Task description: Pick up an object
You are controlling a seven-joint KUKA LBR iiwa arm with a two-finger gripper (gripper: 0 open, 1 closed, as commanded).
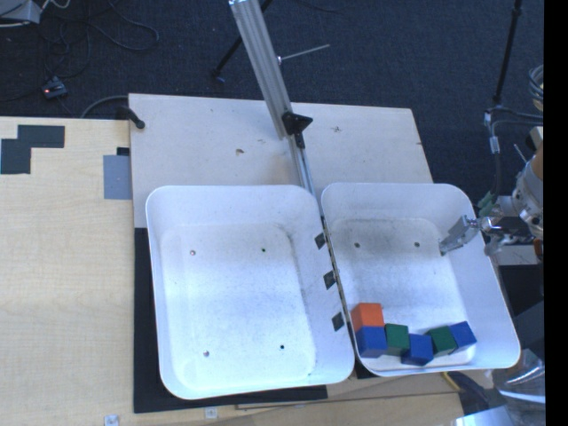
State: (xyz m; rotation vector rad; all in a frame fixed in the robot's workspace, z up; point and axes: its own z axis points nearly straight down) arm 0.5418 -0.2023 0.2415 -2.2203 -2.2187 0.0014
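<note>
The gripper (461, 233) enters from the right edge of the camera view and hangs over the right rim of the right bin (390, 204). Most of the arm is cut off by the frame, so only some metal parts and cables at the wrist can be seen. One grey finger (458, 235) points down and to the left, above the bin wall. Its shape is small and a little blurred, and it is not possible to tell the state of the gripper. Nothing is visible in it.

The objects are all in the right bin, gathered in its near corner, well apart from the gripper. An orange cube (367, 314) lies closest to the divider between the bins. A blue cube (372, 340) touches it on the near side, and a green cube (397, 335) is just beside that one. Further right there are a second blue cube (417, 349), a second green cube (441, 339) and a third blue cube (462, 334), standing close together, so their borders are hard to separate.

The left bin (232, 229) lies beside the right one.
</note>
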